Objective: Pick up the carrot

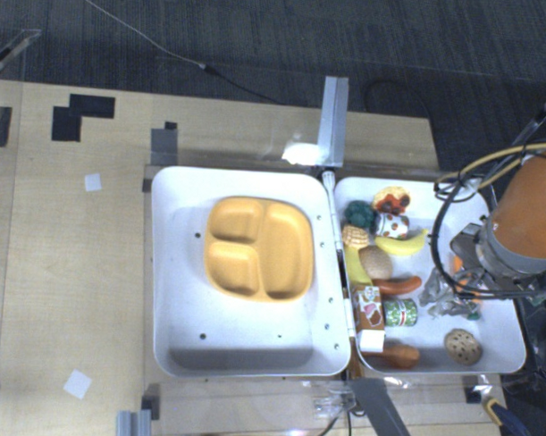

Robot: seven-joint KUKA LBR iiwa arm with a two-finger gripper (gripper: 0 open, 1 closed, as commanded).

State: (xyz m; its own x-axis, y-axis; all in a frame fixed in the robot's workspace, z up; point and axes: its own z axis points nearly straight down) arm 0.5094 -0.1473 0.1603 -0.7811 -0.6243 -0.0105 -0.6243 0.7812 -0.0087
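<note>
My gripper [448, 297] hangs low over the right side of the right bin [509, 359], below the orange wrist band. A small orange piece that looks like the carrot [468, 282] peeks out right beside the gripper's metal parts, mostly hidden by them. I cannot tell whether it lies in the bin or is held.
The left bin [175, 343] holds a yellow divided plate [258, 248]. In the right bin lie a banana [404, 245], two reddish sausages [398, 285] [400, 355], a green can [399, 313], a cookie [462, 346], a bread roll [374, 261] and other toy foods, crowded to the gripper's left.
</note>
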